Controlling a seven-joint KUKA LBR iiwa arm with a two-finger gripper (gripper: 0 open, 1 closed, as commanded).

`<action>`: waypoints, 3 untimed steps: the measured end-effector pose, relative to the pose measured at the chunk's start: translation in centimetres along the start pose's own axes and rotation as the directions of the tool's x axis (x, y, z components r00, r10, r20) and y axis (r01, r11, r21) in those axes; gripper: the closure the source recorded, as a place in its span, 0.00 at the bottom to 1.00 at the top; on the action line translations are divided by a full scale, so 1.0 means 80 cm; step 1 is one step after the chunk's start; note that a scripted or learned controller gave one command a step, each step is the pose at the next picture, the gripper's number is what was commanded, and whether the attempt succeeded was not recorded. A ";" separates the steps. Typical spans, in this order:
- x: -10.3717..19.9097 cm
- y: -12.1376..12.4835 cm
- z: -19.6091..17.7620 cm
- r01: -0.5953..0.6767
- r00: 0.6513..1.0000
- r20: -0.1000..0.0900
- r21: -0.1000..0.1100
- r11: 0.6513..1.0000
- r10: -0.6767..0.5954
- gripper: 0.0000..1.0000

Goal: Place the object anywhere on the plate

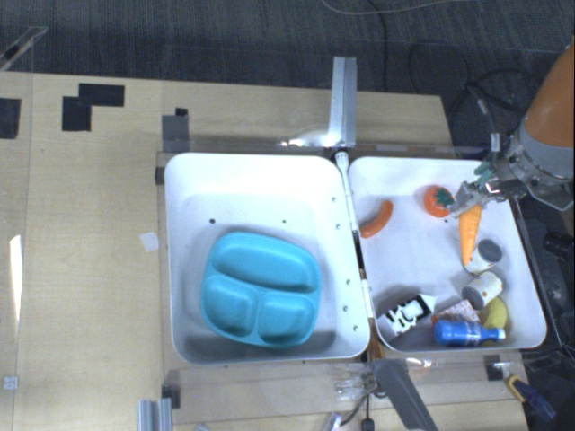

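On the far left, the pale wooden bench (81,268) is seen, with black marks near its top edge. Next, the left bin (184,187) is reached, and a blue plate (260,287) with three compartments is found lying flat in its lower middle. A metal post (344,97) is seen standing at the top of the divide between the two bins.

Into the right bin (395,187) now. A small sausage (375,217) is seen close to the left wall, tilted. Lower down, a black-and-white toy (407,312) is found near the front wall, and beside it a blue bottle (467,334) lies on its side. A tomato (437,200) sits in the upper part, and just to its right a carrot (469,232) is pointed downward, its top right at the gripper (478,190). Whether the carrot is pinched between the fingers cannot be told, nor how wide they stand. Below the carrot, a grey disc (490,250), a small white cylinder (483,287) and a yellow pear-shaped fruit (495,313) are lined up along the right side. The arm (548,133) is seen entering from the right edge.
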State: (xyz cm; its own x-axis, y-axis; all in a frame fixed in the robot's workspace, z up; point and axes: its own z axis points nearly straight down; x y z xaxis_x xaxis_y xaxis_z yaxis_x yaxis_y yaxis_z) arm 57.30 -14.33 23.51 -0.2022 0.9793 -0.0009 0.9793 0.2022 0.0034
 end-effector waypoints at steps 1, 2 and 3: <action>0.025 -0.054 -0.198 -0.063 0.998 0.002 -0.002 0.998 0.063 1.00; 0.089 -0.055 -0.170 0.139 0.990 0.000 0.002 0.990 -0.139 1.00; 0.160 -0.011 0.065 0.280 0.960 -0.002 0.003 0.960 -0.280 1.00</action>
State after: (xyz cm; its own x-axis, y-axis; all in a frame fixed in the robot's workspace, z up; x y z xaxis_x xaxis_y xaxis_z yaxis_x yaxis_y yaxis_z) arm 53.88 -1.98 18.28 -0.4686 0.8834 0.0007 0.8834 0.4686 -0.0003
